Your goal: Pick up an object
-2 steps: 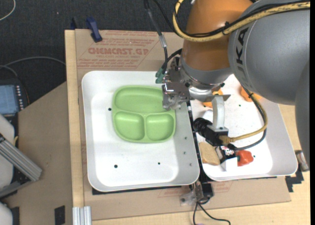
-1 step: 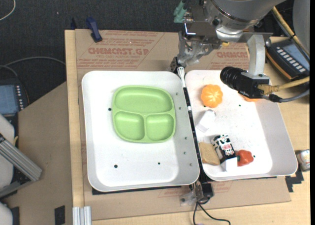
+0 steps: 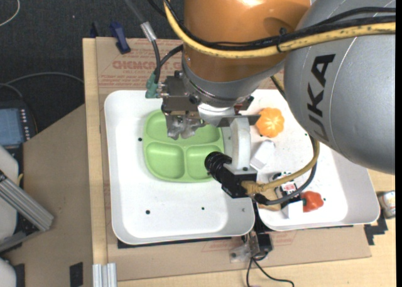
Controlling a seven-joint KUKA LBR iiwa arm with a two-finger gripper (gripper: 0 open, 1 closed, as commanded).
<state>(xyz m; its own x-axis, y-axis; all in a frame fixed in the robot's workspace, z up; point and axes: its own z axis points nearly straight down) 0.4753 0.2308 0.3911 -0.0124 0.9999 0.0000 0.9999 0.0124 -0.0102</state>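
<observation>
Approach step: gripper [image 3: 181, 127], state indiscernible, sits low over the green tray [image 3: 169, 157] (sectioned, in the left bin [image 3: 125, 173]); next move calls for a descent and closing on its rim.

Robotics lab bench. Evidence: large grey industrial arm [image 3: 339, 72] with orange band and yellow cabling overhead; two shallow white bins [image 3: 125, 173] side by side on a cardboard sheet [image 3: 100, 91]; loose black cables [image 3: 31, 81] on dark carpet beyond the bench's left edge; aluminium framing [image 3: 25, 207] at lower left.
</observation>
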